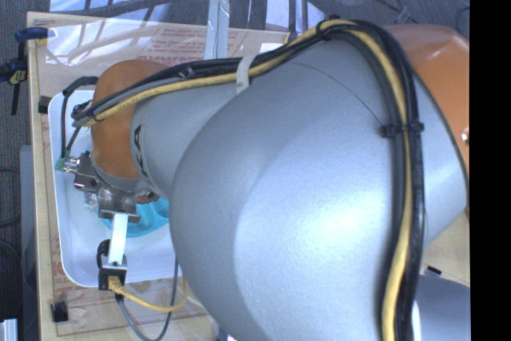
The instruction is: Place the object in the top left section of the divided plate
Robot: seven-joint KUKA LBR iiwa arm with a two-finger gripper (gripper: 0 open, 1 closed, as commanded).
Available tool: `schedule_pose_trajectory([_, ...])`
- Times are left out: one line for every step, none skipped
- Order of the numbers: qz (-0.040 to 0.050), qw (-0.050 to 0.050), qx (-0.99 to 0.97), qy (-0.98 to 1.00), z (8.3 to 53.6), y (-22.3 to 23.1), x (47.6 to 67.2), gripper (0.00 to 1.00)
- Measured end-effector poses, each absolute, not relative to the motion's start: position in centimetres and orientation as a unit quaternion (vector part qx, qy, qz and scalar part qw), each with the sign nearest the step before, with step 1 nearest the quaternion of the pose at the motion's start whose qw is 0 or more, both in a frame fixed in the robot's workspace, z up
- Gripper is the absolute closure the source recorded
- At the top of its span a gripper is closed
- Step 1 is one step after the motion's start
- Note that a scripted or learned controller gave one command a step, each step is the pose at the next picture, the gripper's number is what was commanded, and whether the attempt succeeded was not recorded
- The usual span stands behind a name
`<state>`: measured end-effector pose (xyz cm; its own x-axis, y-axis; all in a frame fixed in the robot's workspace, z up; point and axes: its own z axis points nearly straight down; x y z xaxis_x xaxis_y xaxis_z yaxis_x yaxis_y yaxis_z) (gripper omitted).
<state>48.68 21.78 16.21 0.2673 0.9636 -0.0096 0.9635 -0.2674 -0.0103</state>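
Observation:
My grey arm with its orange band [116, 120] reaches in from the right and covers most of the view. Its wrist and gripper [110, 200] hang low over the left white bin [68, 255]. A patch of a light blue item [156, 216], perhaps the divided plate, peeks out from under the wrist on the bin floor. The gripper sits right at the left edge of that blue patch. The arm hides whatever lies beneath it.
A yellow and black cable [144, 304] runs from a small black fitting [109, 277] over the bin's near rim. Clear plastic sheeting [104, 20] lies at the back left. A blue clamp [28, 33] grips the bench's far left corner.

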Motion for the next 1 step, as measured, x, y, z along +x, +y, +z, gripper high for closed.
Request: schedule_pose_trajectory([0.0031,0.001,-0.691,-0.722,21.48,21.93,47.59,1.0])
